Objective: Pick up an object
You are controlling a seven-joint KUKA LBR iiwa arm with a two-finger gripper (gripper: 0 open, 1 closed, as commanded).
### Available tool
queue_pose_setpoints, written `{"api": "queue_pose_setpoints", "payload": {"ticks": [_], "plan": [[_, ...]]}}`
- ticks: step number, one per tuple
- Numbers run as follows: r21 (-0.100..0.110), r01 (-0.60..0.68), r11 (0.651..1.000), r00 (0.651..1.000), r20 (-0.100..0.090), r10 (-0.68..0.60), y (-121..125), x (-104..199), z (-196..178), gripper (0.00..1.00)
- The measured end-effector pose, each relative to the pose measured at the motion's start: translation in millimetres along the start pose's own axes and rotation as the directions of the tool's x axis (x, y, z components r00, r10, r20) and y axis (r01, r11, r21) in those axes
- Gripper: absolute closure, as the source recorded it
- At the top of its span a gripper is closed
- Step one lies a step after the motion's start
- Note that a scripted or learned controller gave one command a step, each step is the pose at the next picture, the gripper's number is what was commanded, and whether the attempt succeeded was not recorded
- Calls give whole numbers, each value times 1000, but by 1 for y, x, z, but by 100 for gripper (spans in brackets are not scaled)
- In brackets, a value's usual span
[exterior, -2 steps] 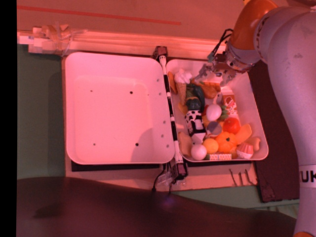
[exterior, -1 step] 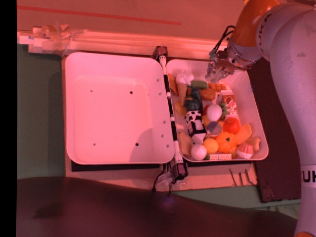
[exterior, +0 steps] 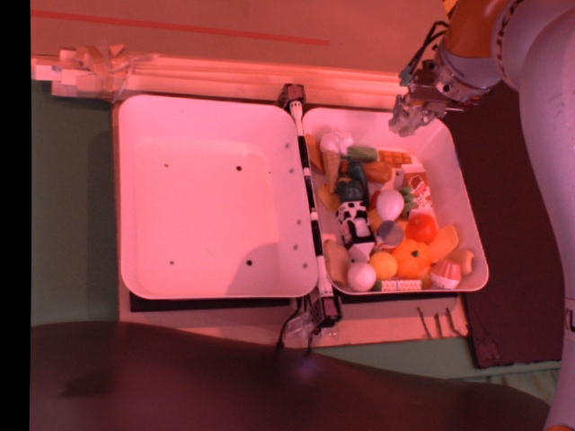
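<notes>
At the left lay a shallow white plastic bin (exterior: 216, 196) with rounded corners, its pale floor marked by a few small dark dots. A narrow black-and-white striped divider bar (exterior: 310, 200) ran between it and its neighbour, from the far edge of the bench toward the near edge.

The second shallow white bin (exterior: 463, 187) sat just beside it on the right and held a crowded heap of small toy items. Near its far left corner stood a cream ice-cream cone toy (exterior: 333, 155), with a dark green piece (exterior: 362, 153) beside it. Toward the middle lay a black-and-white cow-patterned figure (exterior: 357, 225) and a white egg-shaped ball (exterior: 390, 205). Nearer the front edge were a white round ball (exterior: 361, 277), a yellow ball (exterior: 384, 264), an orange pumpkin-shaped toy (exterior: 413, 260) and a red round toy (exterior: 420, 228), all touching or pressed close together.

Over the far right corner of that bin hung the grey two-finger gripper (exterior: 406, 122), below the arm's orange band (exterior: 476, 16). It was above the rim, apart from the heap of toys. Nothing was seen between its fingers; whether they were spread or closed could not be told from this angle.
</notes>
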State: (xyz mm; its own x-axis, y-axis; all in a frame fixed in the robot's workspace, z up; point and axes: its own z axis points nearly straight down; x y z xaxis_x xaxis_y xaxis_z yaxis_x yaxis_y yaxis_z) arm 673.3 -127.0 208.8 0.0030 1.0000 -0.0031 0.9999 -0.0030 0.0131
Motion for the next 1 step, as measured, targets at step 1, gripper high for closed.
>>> {"api": "queue_pose_setpoints", "payload": {"ticks": [1], "plan": [[-1, 1, 1000, 1000, 0, -1, -4, 4, -63, 100]]}}
